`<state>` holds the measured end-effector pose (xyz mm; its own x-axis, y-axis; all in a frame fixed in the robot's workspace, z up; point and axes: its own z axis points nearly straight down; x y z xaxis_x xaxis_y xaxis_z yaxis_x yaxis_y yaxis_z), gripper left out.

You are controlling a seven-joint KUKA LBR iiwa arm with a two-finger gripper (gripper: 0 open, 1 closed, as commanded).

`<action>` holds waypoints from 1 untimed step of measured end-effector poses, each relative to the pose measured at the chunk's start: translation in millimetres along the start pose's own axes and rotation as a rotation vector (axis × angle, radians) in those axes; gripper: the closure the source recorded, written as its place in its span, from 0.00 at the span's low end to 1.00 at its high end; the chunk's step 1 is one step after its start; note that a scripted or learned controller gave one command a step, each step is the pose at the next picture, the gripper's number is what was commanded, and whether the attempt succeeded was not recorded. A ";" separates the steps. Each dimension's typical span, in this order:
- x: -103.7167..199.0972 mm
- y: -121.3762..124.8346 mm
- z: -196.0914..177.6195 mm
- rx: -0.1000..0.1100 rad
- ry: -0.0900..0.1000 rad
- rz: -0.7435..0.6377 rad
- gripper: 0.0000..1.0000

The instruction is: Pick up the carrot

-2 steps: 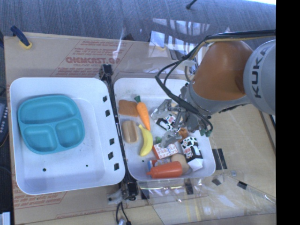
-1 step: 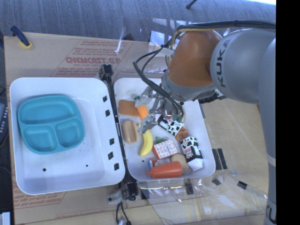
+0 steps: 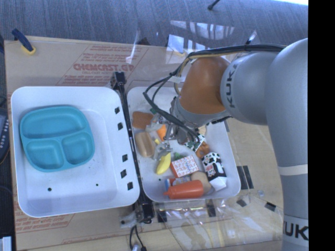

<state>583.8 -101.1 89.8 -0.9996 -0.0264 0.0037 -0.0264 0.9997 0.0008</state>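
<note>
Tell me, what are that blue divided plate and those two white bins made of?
The blue plate looks like moulded plastic, matte: even colour, rounded compartment edges, little shine. The left bin and right bin also look like plastic, smooth and slightly glossy, with soft rounded corners, though thin enamelled metal can't be ruled out.

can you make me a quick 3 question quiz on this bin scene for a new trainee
1. True or false: the blue divided tray lies in the left bin.
2. Which bin is the gripper over? A) left B) right
3. Fill in: the orange carrot lies near the right bin's ____ edge, the side closest to the camera.

Key: 1 true. 2 B; the arm's orange band sits above that bin. 3 front; the carrot lies apart from the gripper, beside the cow-print carton.
</note>
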 end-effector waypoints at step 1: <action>-2.9 -5.8 -14.9 0.014 -0.009 -0.004 1.00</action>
<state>586.9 -106.9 104.7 -0.9995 -0.0301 -0.0055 -0.0300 0.9995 -0.0129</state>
